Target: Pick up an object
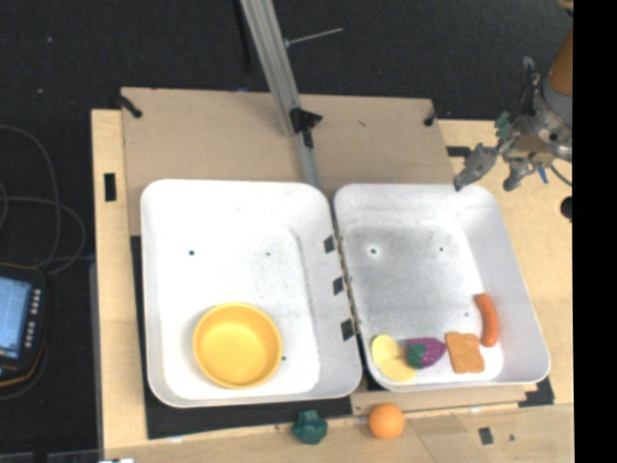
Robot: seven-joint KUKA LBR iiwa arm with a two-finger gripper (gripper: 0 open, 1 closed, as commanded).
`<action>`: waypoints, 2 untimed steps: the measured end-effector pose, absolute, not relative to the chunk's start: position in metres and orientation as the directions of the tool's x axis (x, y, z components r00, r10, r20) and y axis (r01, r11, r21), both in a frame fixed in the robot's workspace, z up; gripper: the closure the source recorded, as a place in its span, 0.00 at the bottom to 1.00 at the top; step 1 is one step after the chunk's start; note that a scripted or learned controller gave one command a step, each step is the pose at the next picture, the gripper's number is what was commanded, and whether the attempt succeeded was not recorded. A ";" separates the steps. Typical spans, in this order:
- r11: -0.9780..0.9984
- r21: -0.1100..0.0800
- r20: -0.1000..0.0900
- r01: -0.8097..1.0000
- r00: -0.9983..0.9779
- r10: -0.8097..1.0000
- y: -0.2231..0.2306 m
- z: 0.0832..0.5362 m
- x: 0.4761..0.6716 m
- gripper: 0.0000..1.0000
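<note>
Two shallow white bins side by side on a tan bench: left bin (164, 258), right bin (415, 258), joined along a hinged middle seam. Arm entering from the right at the upper edge, orange band (559, 66) above the wrist, wrist tilted down and leftward. Gripper (496, 172) poised above the bench just outside the right bin's far right corner, fingers spread apart with nothing between them; one finger (470, 174) reaching toward the bin rim, the other (514, 175) nearer the wrist. Contents of the right bin, all gathered along its near wall: orange sausage-shaped piece (488, 318) against the right wall, long axis running near to far with a slight lean to the left at its far end; orange rectangular block (466, 352) just beside and nearer, long axis likewise near to far, slightly tilted; purple and green lump (421, 353) touching a pale yellow disc (389, 357) at the near left corner. Contents of the left bin: one yellow bowl (237, 345), upright, in the near half. Outside the bins, on the bench's near edge: orange ball (386, 421) and small green object (309, 426), near each other but apart. Grey metal rail (275, 66) running from the top edge down to the seam between the bins. Handheld screen unit (17, 326) at the left edge.
</note>
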State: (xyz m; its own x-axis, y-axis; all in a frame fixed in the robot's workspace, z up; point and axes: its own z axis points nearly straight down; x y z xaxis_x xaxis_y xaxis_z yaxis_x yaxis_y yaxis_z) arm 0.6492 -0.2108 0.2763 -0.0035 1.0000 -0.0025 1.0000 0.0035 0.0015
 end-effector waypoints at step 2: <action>0.001 -0.003 -0.002 1.000 -0.001 1.000 -0.210 0.233 0.644 0.00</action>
